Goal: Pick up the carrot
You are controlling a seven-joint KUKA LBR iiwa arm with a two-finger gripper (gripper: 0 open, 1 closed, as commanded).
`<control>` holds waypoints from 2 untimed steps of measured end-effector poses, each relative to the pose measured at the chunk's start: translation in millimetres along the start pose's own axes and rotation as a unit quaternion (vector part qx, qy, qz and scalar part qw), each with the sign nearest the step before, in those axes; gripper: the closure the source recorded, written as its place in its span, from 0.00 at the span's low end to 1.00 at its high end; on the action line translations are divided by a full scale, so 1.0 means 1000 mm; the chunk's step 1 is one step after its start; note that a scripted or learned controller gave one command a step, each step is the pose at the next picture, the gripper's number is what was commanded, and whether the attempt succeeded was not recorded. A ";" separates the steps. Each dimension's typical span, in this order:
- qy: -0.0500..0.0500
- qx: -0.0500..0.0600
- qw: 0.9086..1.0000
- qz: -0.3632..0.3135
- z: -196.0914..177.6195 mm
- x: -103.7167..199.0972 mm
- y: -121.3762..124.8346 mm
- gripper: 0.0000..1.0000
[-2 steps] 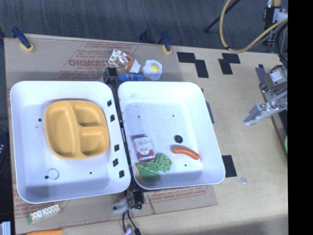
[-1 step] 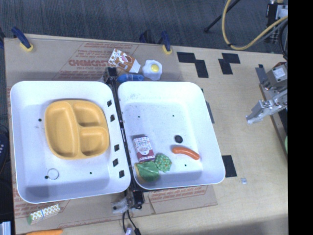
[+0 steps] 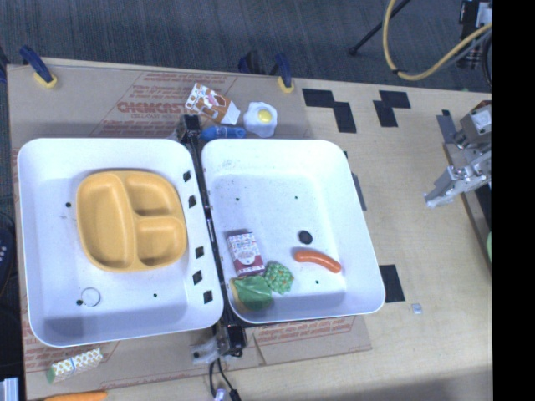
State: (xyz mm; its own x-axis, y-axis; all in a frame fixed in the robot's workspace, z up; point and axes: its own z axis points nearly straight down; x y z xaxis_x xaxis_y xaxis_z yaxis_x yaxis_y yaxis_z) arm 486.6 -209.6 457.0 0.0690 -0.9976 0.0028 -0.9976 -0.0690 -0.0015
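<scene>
**Carrot untouched in right bin, tool parked off at 3 o'clock**

Green toy vegetables (image 3: pixel 261 286) sit nearest the camera, at 6 o'clock of the right bin (image 3: pixel 355 224). Carrot (image 3: pixel 317 260) lies flat just beside them toward 3 o'clock, long axis roughly 9-to-3, on bare bin floor. Judgement: small plastic toy, light, stiff, smooth skin so likely slippery; best taken across the middle of its length, fingers straddling the short axis. Bin wall is near on the 5 o'clock side, may crowd the approach.

Tool (image 3: pixel 456 182) hovers over the surface (image 3: pixel 418 249) at 3 o'clock, well apart from the carrot, nothing between the fingers; open or closed, cannot tell.

Counts: two white bins; one carrot; one small red-labelled packet (image 3: pixel 244 251); one dark round spot (image 3: pixel 304 238); one yellow divided tray (image 3: pixel 132 219) in the left bin (image 3: pixel 33 249). Outside at 12 o'clock: one snack pack (image 3: pixel 206 102), one blue item (image 3: pixel 222 132), one toy egg (image 3: pixel 262 118).
</scene>
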 end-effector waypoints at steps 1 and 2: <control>0.000 0.000 1.000 0.000 -0.011 0.000 -0.001 1.00; 0.001 0.001 1.000 0.001 -0.021 -0.001 -0.002 1.00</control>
State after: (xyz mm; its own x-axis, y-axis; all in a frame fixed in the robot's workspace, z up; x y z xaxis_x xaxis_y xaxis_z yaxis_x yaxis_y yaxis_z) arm 488.1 -208.7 478.3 0.0672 -0.9977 0.0048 -0.9977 -0.0672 -0.0031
